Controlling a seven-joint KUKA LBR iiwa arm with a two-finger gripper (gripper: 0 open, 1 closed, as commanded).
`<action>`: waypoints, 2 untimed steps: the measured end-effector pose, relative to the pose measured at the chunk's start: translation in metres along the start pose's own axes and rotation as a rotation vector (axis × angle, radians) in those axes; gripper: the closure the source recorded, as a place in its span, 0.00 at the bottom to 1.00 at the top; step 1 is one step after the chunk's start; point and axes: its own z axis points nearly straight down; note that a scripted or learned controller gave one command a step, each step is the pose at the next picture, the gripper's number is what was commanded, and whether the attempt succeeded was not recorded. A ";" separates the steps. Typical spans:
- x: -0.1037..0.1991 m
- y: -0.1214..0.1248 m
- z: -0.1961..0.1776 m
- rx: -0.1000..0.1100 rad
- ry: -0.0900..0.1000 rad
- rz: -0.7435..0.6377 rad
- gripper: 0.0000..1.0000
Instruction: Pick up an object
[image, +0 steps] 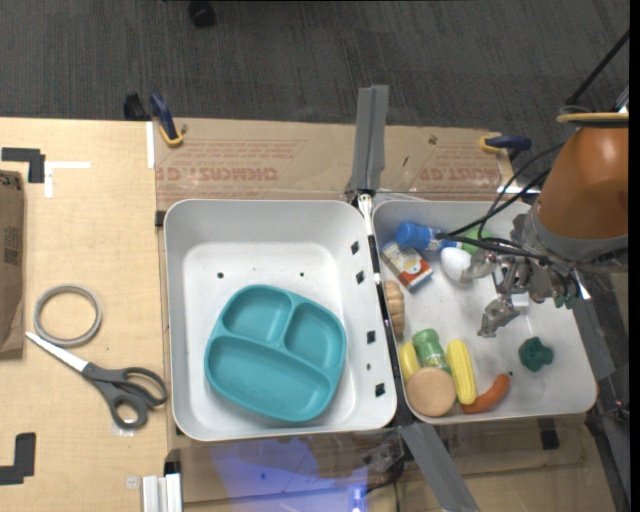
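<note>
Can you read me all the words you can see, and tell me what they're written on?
Cardboard sheet behind the bins: red printed letters, upside down and blurry, too unclear to read.
Small packet in the right bin: a printed label, too small to read.
Nothing else readable.

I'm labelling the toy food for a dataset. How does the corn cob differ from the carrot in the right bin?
The corn cob is yellow; the carrot is orange-red. The corn cob lies nearly along the bin's depth, while the carrot lies slanted beside the front wall. The corn cob looks thicker and straight, the carrot slimmer and slightly curved. Both are elongated and lie flat in the right bin.
</note>
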 end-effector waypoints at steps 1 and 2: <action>0.071 0.034 0.035 -0.002 0.005 -0.039 0.00; -0.031 0.014 0.034 0.000 0.001 -0.010 0.00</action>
